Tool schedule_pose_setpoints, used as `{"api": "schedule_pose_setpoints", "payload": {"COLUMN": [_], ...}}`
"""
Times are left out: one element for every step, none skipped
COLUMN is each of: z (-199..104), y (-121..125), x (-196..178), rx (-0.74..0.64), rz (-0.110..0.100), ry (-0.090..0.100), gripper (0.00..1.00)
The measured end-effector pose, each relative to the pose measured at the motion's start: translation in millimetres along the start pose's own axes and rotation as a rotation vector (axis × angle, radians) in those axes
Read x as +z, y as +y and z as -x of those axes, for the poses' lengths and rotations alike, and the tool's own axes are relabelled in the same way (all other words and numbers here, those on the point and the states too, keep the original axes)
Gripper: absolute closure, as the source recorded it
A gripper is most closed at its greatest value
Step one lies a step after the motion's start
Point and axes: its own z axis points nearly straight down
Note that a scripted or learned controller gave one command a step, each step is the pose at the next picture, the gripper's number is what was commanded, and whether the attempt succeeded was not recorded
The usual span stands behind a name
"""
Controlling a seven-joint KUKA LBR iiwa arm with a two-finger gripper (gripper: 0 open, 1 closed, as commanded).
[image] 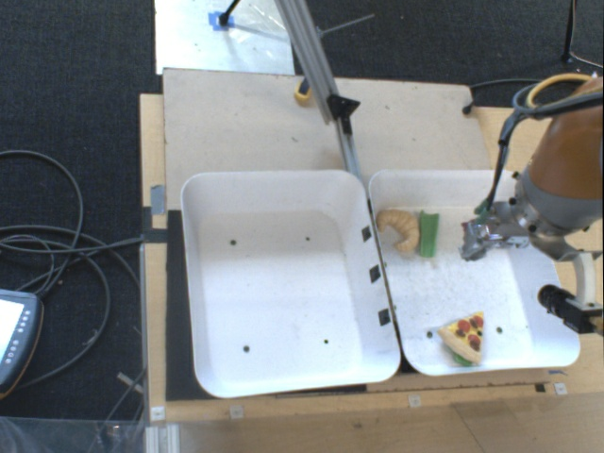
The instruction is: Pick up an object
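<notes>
Tan and curved, the toy croissant (pixel 399 228) lies in the right bin (pixel 528 352), touching a green piece (pixel 428 234). It looks light, hard and smooth; grab its fat middle. The gripper (pixel 475 241) hangs near it, grip hidden.

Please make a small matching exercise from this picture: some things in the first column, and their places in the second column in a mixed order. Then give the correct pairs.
Things:
1. croissant
2. pizza slice
3. green piece
4. gripper

Places:
A. near the front edge of the right bin
B. lying against the croissant's right side
C. over the right bin, right of the green piece
D. close to the wall between the two bins

Pairs: 1-D, 2-A, 3-B, 4-C
</notes>
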Motion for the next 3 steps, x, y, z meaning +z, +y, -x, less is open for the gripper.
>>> {"api": "schedule_pose_setpoints", "payload": {"z": [-52.8, -111.2, -160.4], "y": [11.4, 32.5, 51.7], "x": [-8.6, -16.6, -4.5], "rx": [-0.001, -0.002, 0.000], "rz": [-0.001, 0.000, -0.002], "ry": [0.001, 0.001, 0.001], "gripper": [1.00, 1.00, 1.00]}}
